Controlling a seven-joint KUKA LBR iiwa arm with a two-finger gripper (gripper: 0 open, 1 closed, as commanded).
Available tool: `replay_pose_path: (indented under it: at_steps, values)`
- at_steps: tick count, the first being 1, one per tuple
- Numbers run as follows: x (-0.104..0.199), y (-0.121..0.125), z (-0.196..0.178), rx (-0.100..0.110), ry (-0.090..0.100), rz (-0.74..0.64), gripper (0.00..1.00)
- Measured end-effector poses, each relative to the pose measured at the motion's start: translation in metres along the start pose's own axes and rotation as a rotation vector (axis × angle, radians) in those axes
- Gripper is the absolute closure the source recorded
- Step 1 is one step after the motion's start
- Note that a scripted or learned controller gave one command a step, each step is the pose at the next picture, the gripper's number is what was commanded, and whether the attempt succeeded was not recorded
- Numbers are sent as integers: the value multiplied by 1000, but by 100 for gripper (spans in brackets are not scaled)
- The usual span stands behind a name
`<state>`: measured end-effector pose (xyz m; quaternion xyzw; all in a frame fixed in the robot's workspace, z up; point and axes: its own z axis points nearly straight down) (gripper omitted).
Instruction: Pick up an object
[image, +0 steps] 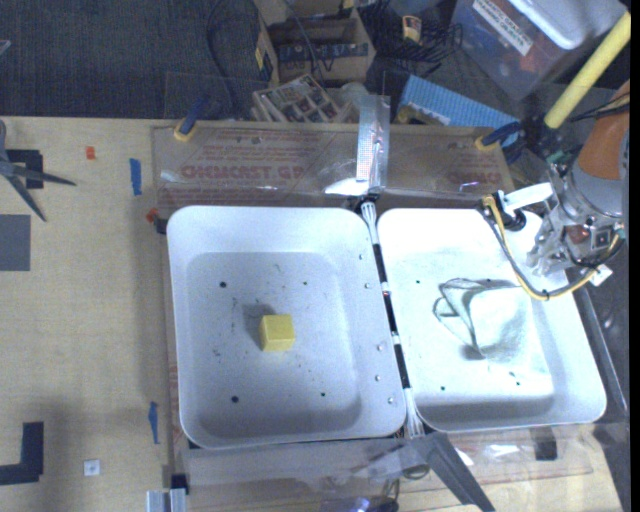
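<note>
Block (278, 332), small and yellow, sits on the floor of the left bin (200, 240), a little left of the middle and apart from every wall. In the right bin (420, 235) lies a clear, glassy object (480, 315) with a dark wire-like edge, near the centre of that bin's floor. The gripper (560, 255) hangs at the right bin's upper right rim, well apart from the yellow block and near the clear object without touching it; how far it is open I cannot tell, and nothing shows in its grasp. A yellow cable (515, 265) loops beside it.
</note>
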<state>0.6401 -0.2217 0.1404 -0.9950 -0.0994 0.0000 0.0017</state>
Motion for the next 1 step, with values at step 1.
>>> replay_pose_path:
  at_steps: [1]
  values:
    - [0, 0, -10, 1, 1, 2, 100]
